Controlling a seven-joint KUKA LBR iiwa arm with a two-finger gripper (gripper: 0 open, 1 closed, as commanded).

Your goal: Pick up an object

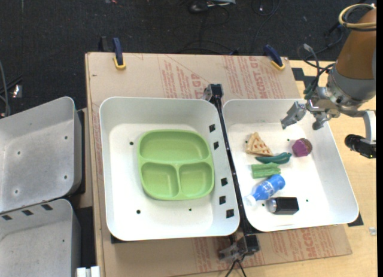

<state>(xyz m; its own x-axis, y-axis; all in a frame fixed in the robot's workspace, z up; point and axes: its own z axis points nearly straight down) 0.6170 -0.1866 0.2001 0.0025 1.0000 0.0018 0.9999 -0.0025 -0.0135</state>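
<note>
In the right bin [335,168] lie a tan waffle-patterned wedge [258,145], a purple round piece [301,146], a green pod-like piece [273,158], a green block [265,171], a blue bottle [267,188] and a black box [286,204]. Above the bin's far right corner, the gripper [306,116] hangs with its fingers spread apart, holding nothing and touching nothing. The left bin [119,150] holds a green divided plate [176,164].
</note>
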